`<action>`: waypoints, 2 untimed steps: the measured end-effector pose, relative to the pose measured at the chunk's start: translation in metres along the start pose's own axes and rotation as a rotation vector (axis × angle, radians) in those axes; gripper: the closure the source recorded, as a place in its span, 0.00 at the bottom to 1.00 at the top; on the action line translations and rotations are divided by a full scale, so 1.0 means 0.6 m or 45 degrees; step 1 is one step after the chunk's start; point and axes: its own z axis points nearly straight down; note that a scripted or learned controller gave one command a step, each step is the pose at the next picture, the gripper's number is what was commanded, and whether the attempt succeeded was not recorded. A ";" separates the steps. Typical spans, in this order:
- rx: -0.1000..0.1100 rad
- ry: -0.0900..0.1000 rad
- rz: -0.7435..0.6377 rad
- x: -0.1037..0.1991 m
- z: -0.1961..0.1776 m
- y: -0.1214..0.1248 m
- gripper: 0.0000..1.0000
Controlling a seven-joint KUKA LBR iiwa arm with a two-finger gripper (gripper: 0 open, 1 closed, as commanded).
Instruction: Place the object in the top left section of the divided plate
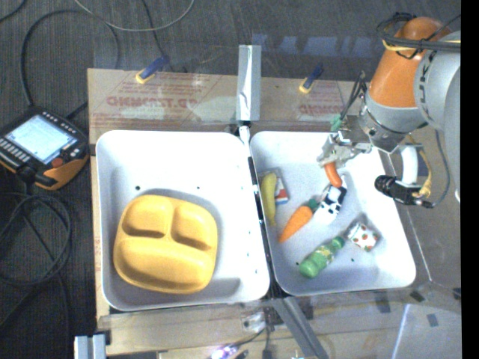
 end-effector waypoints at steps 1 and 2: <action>0.001 0.005 -0.068 0.136 -0.013 -0.026 1.00; 0.000 0.009 -0.417 0.222 0.024 -0.131 1.00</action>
